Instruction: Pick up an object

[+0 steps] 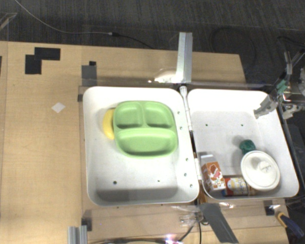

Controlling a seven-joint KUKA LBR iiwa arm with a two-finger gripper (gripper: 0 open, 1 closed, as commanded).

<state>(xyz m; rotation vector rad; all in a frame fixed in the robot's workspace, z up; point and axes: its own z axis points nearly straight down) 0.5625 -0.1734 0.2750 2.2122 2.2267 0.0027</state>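
I see my gripper [268, 107] at the frame's right edge — open or closed, I can't tell; the white bowl [260, 170] lies below it — lower right.

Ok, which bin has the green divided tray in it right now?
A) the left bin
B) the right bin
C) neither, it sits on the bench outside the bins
A: the green divided tray lies flat in the left bin, partly covering a yellow object at its left edge; the right bin holds a white round lid and small packages.
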